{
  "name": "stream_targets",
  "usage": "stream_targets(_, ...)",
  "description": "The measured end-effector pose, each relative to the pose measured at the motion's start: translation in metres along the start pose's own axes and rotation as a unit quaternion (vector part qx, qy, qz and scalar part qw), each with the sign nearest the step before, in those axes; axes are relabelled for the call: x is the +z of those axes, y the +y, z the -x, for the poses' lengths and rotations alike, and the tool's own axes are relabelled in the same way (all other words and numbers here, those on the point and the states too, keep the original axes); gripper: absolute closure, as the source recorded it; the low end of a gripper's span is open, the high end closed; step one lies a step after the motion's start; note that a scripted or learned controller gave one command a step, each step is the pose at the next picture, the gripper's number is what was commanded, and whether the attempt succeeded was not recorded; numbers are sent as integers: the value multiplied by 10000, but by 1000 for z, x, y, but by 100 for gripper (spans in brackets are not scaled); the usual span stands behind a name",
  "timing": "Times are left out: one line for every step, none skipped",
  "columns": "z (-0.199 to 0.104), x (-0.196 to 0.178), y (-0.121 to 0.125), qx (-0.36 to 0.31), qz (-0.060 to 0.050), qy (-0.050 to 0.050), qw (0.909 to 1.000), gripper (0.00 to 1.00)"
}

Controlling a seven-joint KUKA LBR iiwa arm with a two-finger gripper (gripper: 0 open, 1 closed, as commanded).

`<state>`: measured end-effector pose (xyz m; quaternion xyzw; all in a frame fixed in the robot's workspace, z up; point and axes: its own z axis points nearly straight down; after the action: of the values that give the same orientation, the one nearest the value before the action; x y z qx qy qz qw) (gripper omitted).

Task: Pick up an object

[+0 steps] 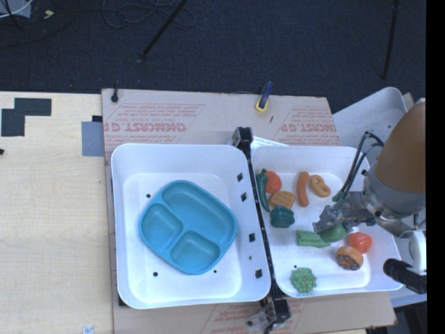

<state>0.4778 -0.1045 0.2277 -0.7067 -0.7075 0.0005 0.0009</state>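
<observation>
We see the arm reaching in from the right, its orange band filling the upper right of the view and the grey wrist below it slanting down and leftward over the right bin. The gripper hangs low at the end of the wrist, over the middle of that bin, just above a green piece and beside a long green vegetable. Whether the gripper has closed on anything or stands loose we cannot tell: its dark tip blends with the green piece under it, and no object shows clearly in its grasp.

The toys for picking lie scattered in the right bin. Near the divider sit a red-and-green toy, a waffle just below it, and a dark green broccoli under that. Toward the middle we see a sausage standing lengthwise and a pretzel just beside it. To the right of the gripper rests a tomato, with a brown-and-orange toy touching it from below. A light green bunch lies near the front wall, well apart from the rest.

In the left bin lies a blue tray with three compartments, tilted askew.
</observation>
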Motion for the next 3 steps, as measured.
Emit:
stream_targets(-55,-4,15,-24,-24,9,10000,100)
stream_targets(-105,12,39,-16,-27,2,10000,100)
stream_targets(-157,-5,58,-20,-17,5,10000,100)
